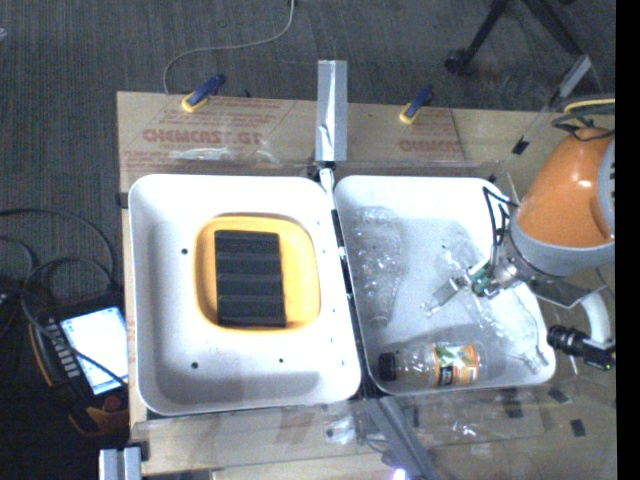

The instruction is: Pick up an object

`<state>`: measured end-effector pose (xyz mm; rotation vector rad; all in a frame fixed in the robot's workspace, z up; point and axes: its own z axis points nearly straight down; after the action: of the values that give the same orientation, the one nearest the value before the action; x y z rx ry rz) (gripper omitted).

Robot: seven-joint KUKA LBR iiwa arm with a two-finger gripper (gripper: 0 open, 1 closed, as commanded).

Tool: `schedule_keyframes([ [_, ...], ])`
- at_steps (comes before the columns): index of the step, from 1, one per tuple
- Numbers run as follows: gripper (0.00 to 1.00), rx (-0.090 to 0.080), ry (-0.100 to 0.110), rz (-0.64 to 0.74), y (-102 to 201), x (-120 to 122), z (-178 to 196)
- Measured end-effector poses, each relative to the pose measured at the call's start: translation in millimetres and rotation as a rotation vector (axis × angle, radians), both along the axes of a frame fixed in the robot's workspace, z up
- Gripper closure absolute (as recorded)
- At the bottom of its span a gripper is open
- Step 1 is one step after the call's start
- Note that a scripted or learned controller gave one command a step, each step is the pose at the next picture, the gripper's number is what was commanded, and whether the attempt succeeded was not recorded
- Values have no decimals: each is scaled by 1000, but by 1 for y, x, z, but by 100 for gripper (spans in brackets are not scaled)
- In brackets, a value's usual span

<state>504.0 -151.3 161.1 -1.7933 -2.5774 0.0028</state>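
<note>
Clutter is your main worry in the camera view: the gripper point(452, 290) hangs low in the right bin point(420, 190), over crumpled clear plastic point(378, 258), and you cannot tell from here how it is set or whether it has anything. Your likeliest target, the bottle point(440, 363), lies on its side near the bin's front wall, apart from the gripper. Round and smooth, it may roll or slip, and clear plastic could snag; the yellow tray point(258, 273) sits in the left bin point(160, 268).
</note>
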Motion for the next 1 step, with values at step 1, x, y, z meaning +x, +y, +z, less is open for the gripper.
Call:
schedule_keyframes([
  [1, 0, 0, 0, -218, -47, 58, -59],
])
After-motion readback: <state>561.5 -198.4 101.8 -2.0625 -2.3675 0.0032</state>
